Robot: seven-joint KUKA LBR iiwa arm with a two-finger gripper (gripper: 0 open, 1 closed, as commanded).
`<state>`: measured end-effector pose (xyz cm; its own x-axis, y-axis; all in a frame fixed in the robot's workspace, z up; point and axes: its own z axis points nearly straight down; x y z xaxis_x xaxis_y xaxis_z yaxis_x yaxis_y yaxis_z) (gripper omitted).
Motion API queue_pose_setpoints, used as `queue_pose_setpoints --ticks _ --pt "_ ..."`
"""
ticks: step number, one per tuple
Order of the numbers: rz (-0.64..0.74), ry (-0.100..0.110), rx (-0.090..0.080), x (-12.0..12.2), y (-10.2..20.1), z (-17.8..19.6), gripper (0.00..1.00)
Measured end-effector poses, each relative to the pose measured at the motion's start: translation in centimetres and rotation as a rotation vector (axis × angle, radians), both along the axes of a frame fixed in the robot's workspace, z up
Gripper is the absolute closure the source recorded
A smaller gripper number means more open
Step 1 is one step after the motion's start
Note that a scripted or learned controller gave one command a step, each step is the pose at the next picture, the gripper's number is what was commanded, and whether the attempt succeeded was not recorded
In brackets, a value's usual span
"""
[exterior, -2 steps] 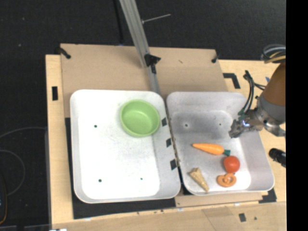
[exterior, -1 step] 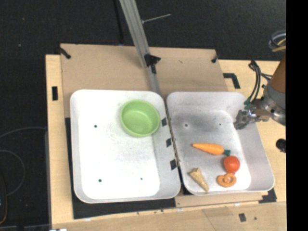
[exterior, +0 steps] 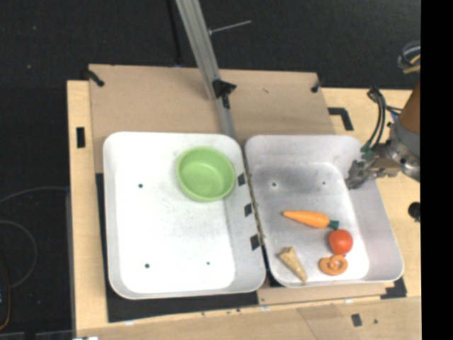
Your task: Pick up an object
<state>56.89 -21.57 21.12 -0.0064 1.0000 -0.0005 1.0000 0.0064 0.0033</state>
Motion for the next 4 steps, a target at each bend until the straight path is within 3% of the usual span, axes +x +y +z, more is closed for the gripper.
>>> queue_pose_setpoints --ticks 1,3,4 --pt "0.002 0.0 0.002 0.6 5.7 1.2 1.0" --pt "-0.004 0.002 0.001 -0.8 16.4 0.5 1.0" --pt "-0.003 0.004 0.003 -1.0 20.5 0.7 1.0"
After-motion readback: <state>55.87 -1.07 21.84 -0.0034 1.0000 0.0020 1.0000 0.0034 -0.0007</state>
